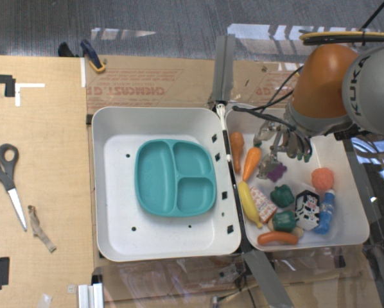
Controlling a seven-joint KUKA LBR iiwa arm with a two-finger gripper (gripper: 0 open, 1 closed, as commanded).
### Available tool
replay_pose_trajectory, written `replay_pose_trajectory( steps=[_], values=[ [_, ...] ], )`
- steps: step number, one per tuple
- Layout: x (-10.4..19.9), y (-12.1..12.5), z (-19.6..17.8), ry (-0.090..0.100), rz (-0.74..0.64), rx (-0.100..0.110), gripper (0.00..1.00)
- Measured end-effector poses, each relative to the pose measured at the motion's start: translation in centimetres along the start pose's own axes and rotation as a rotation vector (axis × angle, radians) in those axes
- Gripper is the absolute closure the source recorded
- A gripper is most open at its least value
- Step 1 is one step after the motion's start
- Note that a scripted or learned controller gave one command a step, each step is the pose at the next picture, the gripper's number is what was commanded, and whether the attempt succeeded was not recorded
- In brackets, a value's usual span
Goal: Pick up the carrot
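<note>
The carrot [250,163] is orange and tapered, lying near the left wall of the right bin [354,231] with its thin end pointing toward the front. My gripper [271,160] hangs just to the right of it, low over a small purple toy [278,171]. Nothing shows as lifted out of the bin. The grey arm with its orange band [323,85] reaches in from the upper right and hides the back of the bin.
An orange oblong piece [236,145], a banana [248,201], green pepper [282,195], cow-patterned toy [307,208], blue bottle [325,212], peach ball [322,178] and sausage [277,238] crowd the right bin. The left bin [108,223] holds a teal divided plate [176,178]. Scissors [9,178] lie far left.
</note>
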State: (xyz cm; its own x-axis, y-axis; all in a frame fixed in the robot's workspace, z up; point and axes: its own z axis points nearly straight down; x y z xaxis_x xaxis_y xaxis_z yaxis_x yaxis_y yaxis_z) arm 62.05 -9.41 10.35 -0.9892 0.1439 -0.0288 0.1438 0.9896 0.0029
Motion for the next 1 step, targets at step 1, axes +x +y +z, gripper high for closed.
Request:
replay_pose_trajectory(
  steps=[1],
  values=[
    [1.66,-0.40,0.06,0.004,0.311,0.004,0.00]
  ],
)
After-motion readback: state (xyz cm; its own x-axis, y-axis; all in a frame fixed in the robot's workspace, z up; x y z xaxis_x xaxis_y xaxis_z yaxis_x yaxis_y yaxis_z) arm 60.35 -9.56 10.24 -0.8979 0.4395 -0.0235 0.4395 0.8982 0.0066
